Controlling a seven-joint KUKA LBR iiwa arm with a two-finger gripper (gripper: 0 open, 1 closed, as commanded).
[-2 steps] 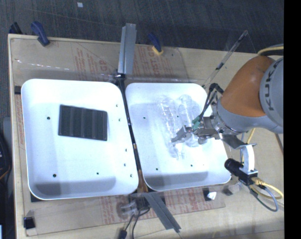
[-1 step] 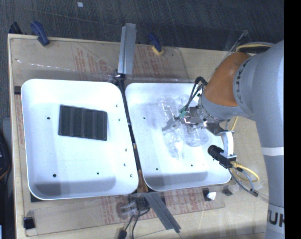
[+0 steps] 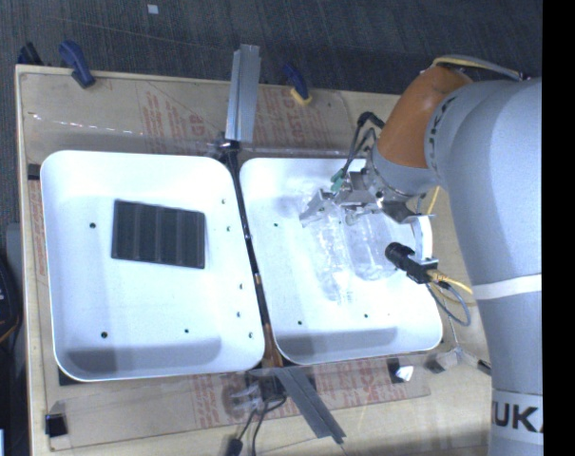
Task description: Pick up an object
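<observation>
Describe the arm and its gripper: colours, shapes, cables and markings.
The arm is thick, rounded and pale grey, with an orange band above the wrist and white letters "UK" near its base. The gripper looks translucent and blurred. Dark cables run beside the wrist, and a black plug with a yellowish lead hangs beneath.

Bright overhead light washes out the white bins (image 3: 140,174) (soft shadows at their near walls), focus slightly soft

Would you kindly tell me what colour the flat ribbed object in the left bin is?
Dark grey, nearly black, flat ribbed object, clearest in the camera view.
</observation>
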